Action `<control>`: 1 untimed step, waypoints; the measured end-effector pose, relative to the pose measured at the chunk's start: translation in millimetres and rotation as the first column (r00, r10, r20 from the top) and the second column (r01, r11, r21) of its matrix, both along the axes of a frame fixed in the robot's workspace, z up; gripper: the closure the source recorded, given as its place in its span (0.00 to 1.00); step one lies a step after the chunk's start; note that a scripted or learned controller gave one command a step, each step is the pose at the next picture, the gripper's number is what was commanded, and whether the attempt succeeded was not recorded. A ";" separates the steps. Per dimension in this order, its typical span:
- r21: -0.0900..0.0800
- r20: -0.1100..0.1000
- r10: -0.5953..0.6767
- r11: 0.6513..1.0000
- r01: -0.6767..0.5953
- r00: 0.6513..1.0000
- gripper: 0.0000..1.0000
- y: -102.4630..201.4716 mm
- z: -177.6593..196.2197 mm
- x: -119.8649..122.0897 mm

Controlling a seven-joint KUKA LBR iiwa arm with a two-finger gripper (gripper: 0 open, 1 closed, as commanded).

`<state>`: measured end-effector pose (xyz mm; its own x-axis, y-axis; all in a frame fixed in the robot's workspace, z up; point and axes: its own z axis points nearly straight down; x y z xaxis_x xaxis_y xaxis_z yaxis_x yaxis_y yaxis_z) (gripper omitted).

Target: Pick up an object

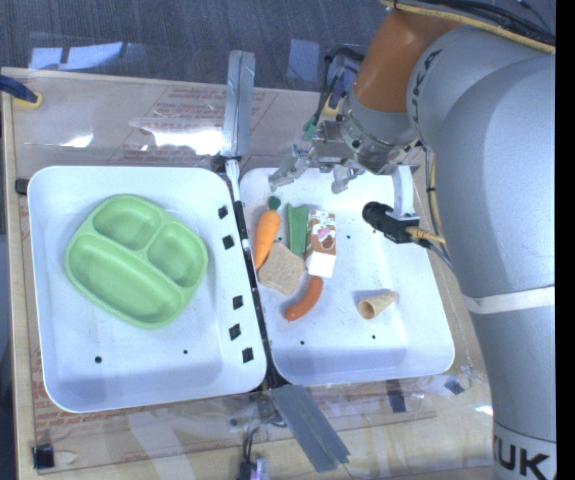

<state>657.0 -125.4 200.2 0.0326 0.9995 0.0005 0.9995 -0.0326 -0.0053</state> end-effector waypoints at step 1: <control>-0.002 0.024 -0.081 0.997 0.081 0.996 0.00 -28.7 -84.4 -36.4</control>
